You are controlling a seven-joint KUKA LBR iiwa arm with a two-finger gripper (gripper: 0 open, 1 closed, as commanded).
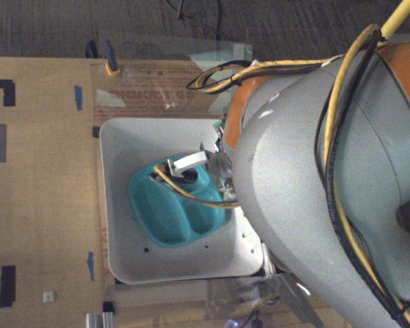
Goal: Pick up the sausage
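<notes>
Sausage: I cannot tell where it lies, because my grey arm [314, 183] hides the whole right side of the white bin [116, 162] and a slice of what sits in it.

The bin's left wall, far wall and near wall are all in plain sight, with rounded corners. A strip of bare white floor runs along the left wall. A wider bare patch lies across the far left corner, and another along the near wall. That is the open room. To the right, my arm closes it off.

Inside the bin sits a teal dish [160, 210], tilted on the diagonal, with a low ridge splitting it into two hollows. What I can see of both hollows is plain teal. The dish's right rim passes under my gripper [221, 183], which hangs just over that edge. I cannot tell whether the gripper is released or clenched.

Left of the bin lies the flat wooden bench [41, 183], marked with short pieces of blue tape [78, 98] and black corner marks [5, 91].
</notes>
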